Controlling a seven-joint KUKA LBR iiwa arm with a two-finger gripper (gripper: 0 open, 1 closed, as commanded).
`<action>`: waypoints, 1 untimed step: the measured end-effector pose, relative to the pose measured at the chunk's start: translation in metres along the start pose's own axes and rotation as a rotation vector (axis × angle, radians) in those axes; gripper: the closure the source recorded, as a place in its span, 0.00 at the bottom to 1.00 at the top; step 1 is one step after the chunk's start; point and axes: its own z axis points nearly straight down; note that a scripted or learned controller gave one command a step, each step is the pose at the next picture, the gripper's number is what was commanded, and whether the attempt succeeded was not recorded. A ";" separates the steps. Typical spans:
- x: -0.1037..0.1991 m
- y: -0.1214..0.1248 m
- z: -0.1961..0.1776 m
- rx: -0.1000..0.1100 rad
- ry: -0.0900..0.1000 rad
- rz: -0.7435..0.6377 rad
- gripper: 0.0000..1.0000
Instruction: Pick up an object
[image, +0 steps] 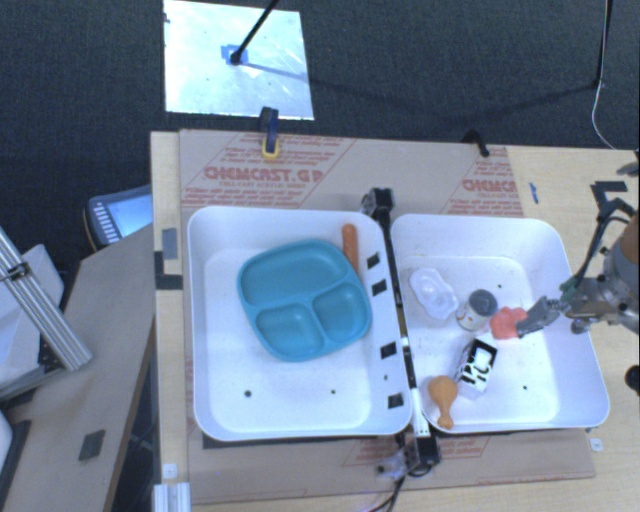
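Two white bins, gripper beside red object.

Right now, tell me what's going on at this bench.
The arm reaches into the right bin from the right, its gripper low beside a red piece. Nothing is visibly held. Nearby lie a grey-capped bottle, a clear piece, a black-and-white box and a drumstick. The left bin holds a blue tray.

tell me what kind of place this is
Probably a robot grasping test bench in a lab: two white bins of small toy items, a robot claw reaching in, and a blue divided plate.
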 end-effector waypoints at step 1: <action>0.001 0.003 -0.006 -0.013 -0.003 -0.004 0.00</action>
